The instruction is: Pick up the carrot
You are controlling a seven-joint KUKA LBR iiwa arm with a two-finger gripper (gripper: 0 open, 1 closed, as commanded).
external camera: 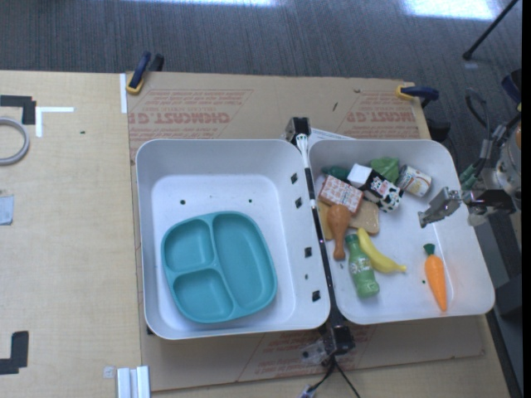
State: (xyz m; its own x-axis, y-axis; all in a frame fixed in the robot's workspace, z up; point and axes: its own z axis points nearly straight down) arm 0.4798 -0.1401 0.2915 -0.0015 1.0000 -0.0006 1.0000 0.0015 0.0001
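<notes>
Carrot (436, 281) lies in the right bin (473, 259), near that bin's 4 o'clock corner, on bare white floor, apart from the rest of the toys. Orange body, green top; top points to 12, tip to about 5–6, so long axis runs nearly 12-to-6 with a slight lean

Gripper (438, 208) sits at the bin's 3 o'clock side, coming in from the right edge, metal fingers poking toward 9. Nothing visible between them, not holding anything. How wide they're parted: cannot tell, too small and blurred

Key relation: carrot is at about 6 o'clock from the gripper, near but not touching, clear gap between fingertips and the green top. My read: approach stage, grasp not begun. Next move likely needs a shift toward 6 and a drop, with fingers closing across the carrot's short width, i.e. along 3–9

Nearest neighbours: banana (381, 254) and green bottle (362, 269) at the carrot's 9 o'clock, well apart, so little crowding. Bin wall close on the 3 o'clock side could get in a finger's way

Left bin holds a teal divided plate (218, 265)
</notes>
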